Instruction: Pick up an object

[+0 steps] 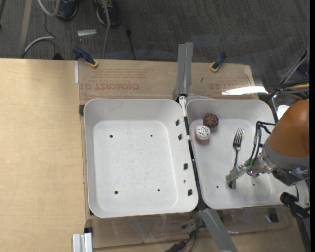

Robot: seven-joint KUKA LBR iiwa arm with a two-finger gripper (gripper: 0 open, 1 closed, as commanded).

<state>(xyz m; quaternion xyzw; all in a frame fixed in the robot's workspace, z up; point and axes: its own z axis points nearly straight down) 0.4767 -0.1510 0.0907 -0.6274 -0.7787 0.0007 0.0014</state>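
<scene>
Two white bins [93, 147] sit on a cardboard-covered bench [118, 81].

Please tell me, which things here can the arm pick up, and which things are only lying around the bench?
For the job:
- fork, right bin
- dark brownish ball, right bin
- white dotted ball, touching the dark one
- claw, low by the fork's handle end

Just lying about:
- two clamps
- cardboard sheet
- cables on the floor
</scene>
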